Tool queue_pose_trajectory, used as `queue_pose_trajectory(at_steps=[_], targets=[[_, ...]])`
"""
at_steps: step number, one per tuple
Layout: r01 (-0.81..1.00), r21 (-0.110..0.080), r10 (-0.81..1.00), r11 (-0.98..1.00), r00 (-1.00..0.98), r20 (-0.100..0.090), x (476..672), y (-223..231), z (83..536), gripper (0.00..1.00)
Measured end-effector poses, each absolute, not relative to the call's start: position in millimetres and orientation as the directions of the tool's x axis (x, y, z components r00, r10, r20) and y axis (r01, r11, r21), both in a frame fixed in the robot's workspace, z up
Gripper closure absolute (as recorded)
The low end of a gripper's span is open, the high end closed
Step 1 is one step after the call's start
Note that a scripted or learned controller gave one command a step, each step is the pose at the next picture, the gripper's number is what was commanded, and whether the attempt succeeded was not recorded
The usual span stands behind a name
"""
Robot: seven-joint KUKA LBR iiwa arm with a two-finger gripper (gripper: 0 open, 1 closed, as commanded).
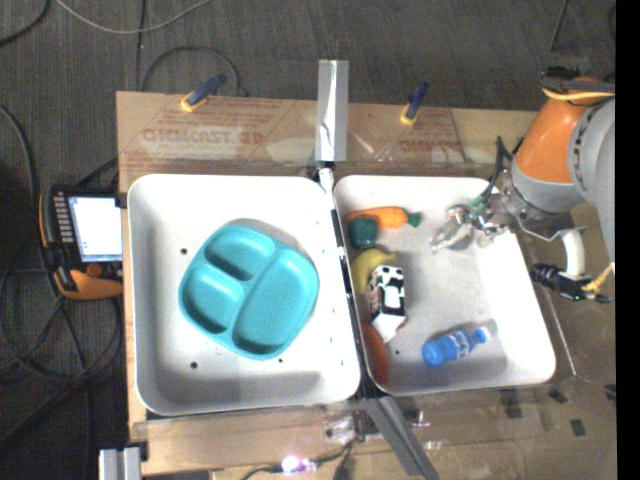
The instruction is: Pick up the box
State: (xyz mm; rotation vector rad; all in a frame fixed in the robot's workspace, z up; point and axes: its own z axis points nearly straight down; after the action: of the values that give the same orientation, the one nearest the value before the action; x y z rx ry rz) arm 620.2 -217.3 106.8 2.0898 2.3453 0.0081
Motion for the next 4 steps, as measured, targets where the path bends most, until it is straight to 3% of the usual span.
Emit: queue_pose_trajectory(at_steps=[1,2,3,4], targets=[[0.993,-0.001,0.993,0.116,-0.116,-0.001,619.6,-218.0,115.2,1.00],[0.993,-0.001,0.993,0.117,-0.117,-0.001,619.7,-217.5,115.1,0.00],[0.999,0.020,0.999,0.051,-0.051,0.008,518.3,-213.6,94.5,0.00],[0.956,0.006,0.956,-0.293,0.293,0.019,587.8,-206.8,93.2,0.00]])
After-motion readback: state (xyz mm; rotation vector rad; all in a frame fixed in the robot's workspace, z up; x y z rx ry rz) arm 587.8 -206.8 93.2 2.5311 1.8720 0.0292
